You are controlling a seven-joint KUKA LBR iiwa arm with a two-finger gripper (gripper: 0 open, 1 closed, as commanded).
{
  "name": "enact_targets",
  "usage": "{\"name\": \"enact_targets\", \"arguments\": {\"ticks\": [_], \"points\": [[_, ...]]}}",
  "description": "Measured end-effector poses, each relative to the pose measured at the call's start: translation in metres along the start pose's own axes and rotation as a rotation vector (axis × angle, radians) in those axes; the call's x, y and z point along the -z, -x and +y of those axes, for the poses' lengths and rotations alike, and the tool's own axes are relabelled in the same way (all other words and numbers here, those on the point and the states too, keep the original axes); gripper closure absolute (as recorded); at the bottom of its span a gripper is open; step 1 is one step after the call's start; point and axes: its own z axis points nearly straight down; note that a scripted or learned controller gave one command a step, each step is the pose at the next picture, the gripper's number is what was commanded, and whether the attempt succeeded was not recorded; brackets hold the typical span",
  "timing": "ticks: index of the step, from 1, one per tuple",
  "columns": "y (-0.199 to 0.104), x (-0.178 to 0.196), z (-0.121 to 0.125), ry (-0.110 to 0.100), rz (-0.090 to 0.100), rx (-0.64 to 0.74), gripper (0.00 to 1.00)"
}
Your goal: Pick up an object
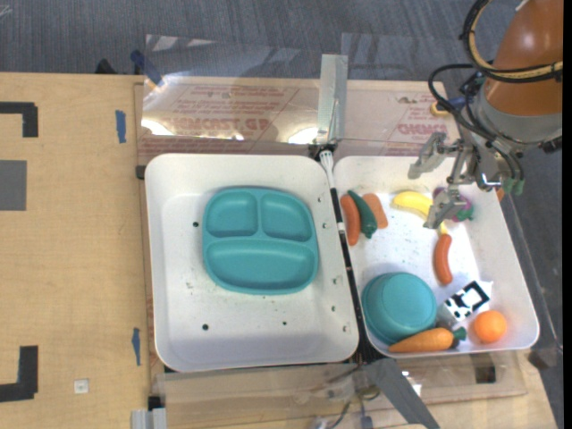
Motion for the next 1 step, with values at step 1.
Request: {"name": "enact_targets", "arguments": {"ticks": [1], "points": [[-0.0417, -0.1275, -0.0519, -0.003, -0.004, -0.135, 0.00]]}}
